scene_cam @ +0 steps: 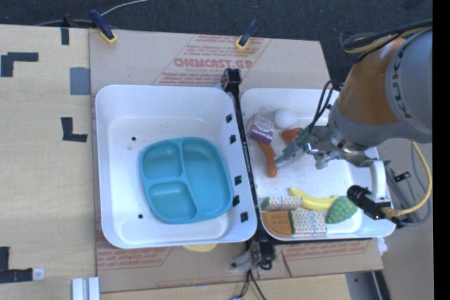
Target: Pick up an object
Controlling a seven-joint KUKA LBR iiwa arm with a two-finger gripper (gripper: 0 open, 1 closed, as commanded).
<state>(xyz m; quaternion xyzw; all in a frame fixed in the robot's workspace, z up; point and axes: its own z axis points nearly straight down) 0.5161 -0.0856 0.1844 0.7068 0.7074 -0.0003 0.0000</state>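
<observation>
Nearest the camera, along the front wall of the right bin [320,236], a row of small things is being seen: a brown cracker-like block [278,223], a patterned packet [308,221] just beside it, a banana [311,200] lying above them, and a green bumpy fruit [341,210] touching the banana's right end. A yellow rim [200,247] is being glimpsed under the front edge of the left bin [112,151]. In the left bin, a blue divided plate [185,178] is being shown lying flat, slightly turned. Further back in the right bin, an orange carrot-like stick [266,158] is lying near the divider, with a purple-and-white cup [261,128] touching its far end and a white egg [285,118] near the back wall. The gripper [294,150] is being held low over the middle of the right bin, just right of the stick; its fingers are seen spread apart, with nothing between them. An orange-red thing [291,135] is being partly hidden behind it. The arm [376,91] is reaching in from the right. Beyond the bins, cardboard [204,60] is being held to the worktop [42,151] by two clamps [103,27].
</observation>
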